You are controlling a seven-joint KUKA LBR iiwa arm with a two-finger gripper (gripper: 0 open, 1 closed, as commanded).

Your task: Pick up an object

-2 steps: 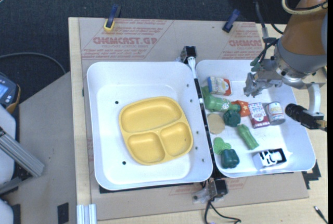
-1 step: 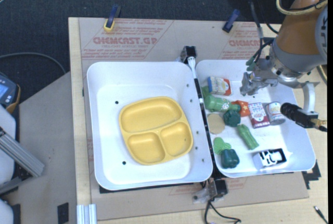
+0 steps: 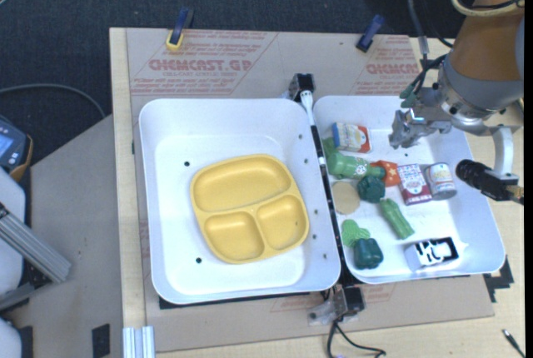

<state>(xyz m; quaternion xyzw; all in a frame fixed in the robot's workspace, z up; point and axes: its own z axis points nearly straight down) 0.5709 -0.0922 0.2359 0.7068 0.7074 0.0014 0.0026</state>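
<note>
- Since no target is named, any item in the right bin point(image 3: 491, 219) counts; all the loose things sit there: small white packet with red print point(image 3: 351, 136) at the back, red carton point(image 3: 412, 182) and small can point(image 3: 440, 179) mid-bin, dark green toy vegetable point(image 3: 371, 187) beside them, light green stick-shaped piece point(image 3: 397, 219), green pepper-like toy point(image 3: 366, 251) near the front, black-and-white box point(image 3: 435, 251) at front right.
- Tool point(image 3: 406, 131) hovers over the back of the right bin, just right of the white packet, nothing between its fingers that I can see; open or clenched, cannot tell from this angle.
- Best bet, my call: white packet or the can. Packet is nearest, with free space on its right.
- Middle cluster is crowded: carton, can and green vegetable nearly touch, so fingers may land on two things at once.
- Descend straight, straddle one item only, close at its middle.
- Left bin point(image 3: 158, 181) holds a yellow divided tray point(image 3: 248, 205); ignore.
- Both bins sit on the brown board on the bench point(image 3: 250, 57).
</note>
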